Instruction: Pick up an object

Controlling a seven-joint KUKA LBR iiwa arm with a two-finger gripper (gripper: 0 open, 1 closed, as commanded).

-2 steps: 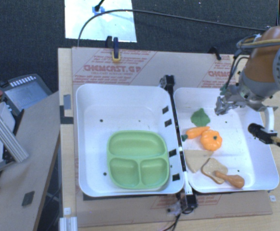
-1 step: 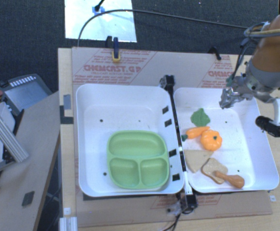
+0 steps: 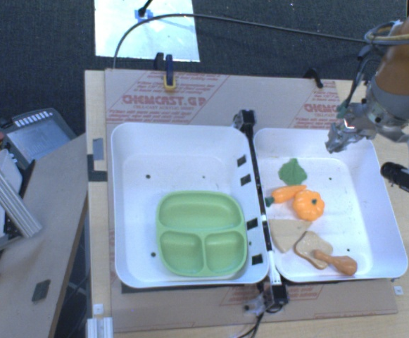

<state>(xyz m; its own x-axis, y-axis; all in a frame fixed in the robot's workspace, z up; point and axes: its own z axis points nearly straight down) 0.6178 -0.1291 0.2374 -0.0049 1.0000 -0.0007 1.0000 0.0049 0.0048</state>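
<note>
Well, the arm is up at the far right of the bench, and its gripper [image 3: 339, 139] hangs over the two o'clock corner of the right bin [image 3: 373, 189], close above the rim. From where I stand I cannot tell what the gripper is doing at its tip; it is a small grey blur, and nothing shows in it.

Everything worth picking lies in that same bin. A green leafy piece [image 3: 292, 170] sits near the bin's centre, toward eleven o'clock. Just below it are an orange carrot [image 3: 286, 193] and a small pumpkin [image 3: 308, 205], the two touching or nearly so. Down at six o'clock there is a tan flat slice [image 3: 286, 234] and a bread-like piece [image 3: 312, 245] with a drumstick-shaped thing [image 3: 334, 262] lying across it. The left bin [image 3: 141, 160] carries a green divided plate [image 3: 201, 233] at its five o'clock side.

I would say the reach is only beginning. To do it well, I'd go for the pumpkin: it looks rounded and tall enough to close on, whereas the leaf and the slice look too flat. The gripper needs to travel toward seven o'clock, stop squarely over it, and come down with the carrot outside the closing line.
</note>
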